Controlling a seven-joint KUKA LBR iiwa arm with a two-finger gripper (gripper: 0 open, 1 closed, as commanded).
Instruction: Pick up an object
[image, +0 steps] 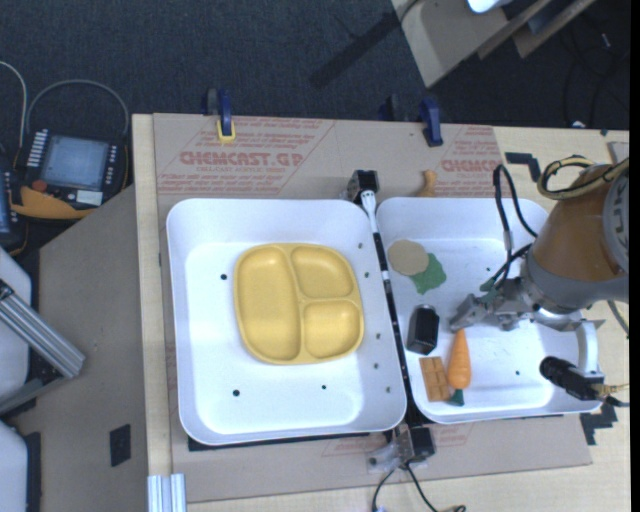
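The gripper (478, 312) is hanging over the right bin (520, 228), grip state unclear, apparently lining up on the toy carrot (459, 362) lying just beside it at seven o'clock.

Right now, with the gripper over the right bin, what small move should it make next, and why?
Probably ease the gripper down and slightly left onto the carrot. The carrot lies just below it in the right bin, with the black object and orange block crowding its left side.
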